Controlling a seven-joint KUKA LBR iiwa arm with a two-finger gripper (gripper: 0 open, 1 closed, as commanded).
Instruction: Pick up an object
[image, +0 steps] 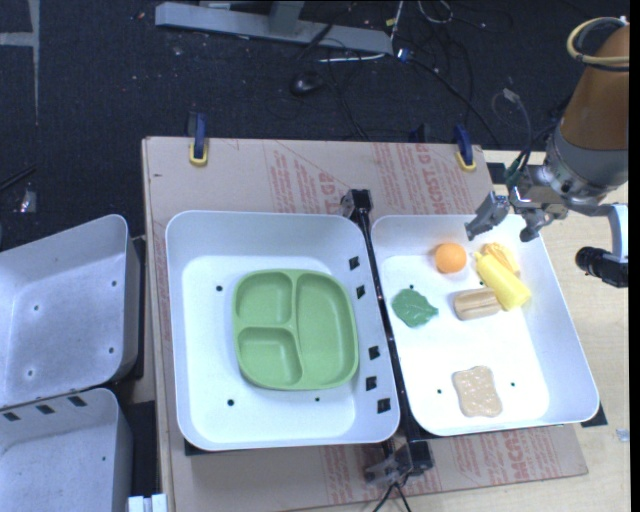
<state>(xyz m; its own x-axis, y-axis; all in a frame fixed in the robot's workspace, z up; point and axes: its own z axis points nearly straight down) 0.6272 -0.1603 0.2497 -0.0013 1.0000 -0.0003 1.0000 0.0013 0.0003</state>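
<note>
The right bin holds an orange ball, a yellow block, a tan cylinder, a green leafy piece and a beige slice of toast. My gripper hangs over the bin's far right corner, just above and behind the orange ball and the yellow block. Its two dark fingers are spread apart with nothing between them. The arm comes in from the upper right.
The left bin holds a green divided plate. A black divider runs between the bins. White bin lids lie at the left, and blue clamps hold the cardboard base at the back.
</note>
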